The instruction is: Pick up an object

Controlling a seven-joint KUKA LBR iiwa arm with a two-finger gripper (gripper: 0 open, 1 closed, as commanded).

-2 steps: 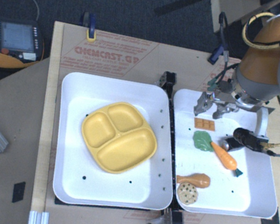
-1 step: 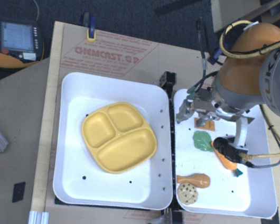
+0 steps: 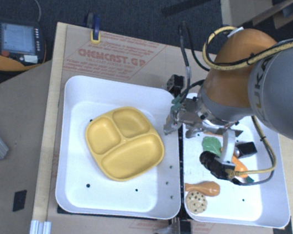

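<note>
My gripper [image 3: 175, 119] hangs over the divide between the left white bin [image 3: 68, 145] and the right white bin [image 3: 267, 210]. Grip state: cannot tell. A yellow three-compartment plastic plate [image 3: 125, 143] lies flat in the middle of the left bin. In the right bin, a brown toy drumstick [image 3: 201, 188] lies just beside a round speckled cookie [image 3: 196, 203], and a green piece [image 3: 212, 145] sits beneath my wrist.

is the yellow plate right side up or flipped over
Right side up: the yellow plate shows three hollow compartments facing up, lying in the left bin.
</note>
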